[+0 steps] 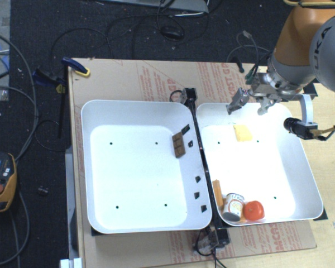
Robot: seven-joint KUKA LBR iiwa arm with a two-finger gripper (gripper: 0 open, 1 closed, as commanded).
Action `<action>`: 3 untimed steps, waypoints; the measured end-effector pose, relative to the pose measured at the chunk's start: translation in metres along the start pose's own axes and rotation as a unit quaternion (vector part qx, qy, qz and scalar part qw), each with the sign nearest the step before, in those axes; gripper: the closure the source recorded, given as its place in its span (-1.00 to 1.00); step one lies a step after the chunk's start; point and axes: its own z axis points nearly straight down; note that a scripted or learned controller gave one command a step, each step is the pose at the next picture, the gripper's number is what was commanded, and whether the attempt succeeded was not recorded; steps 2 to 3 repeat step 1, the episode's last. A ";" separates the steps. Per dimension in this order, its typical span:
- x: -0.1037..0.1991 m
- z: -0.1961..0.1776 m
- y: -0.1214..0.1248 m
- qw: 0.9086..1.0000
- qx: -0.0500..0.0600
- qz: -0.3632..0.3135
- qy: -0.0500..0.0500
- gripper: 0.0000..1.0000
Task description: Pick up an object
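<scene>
My gripper [248, 106] hangs spread, pinching nothing — the yellow block [243, 133] lies just below it, seemingly apart.

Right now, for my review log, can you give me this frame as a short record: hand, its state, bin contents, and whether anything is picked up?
hand: above the right bin's far edge, fingers spread, nothing between them
right bin: yellow block near the far side; can, red ball and orange stick in the near left corner
left bin: brown bar by its right wall
picked up: nothing yet
</scene>
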 end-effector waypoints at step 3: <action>0.024 -0.025 -0.041 1.000 -0.001 -0.020 0.000 -1.00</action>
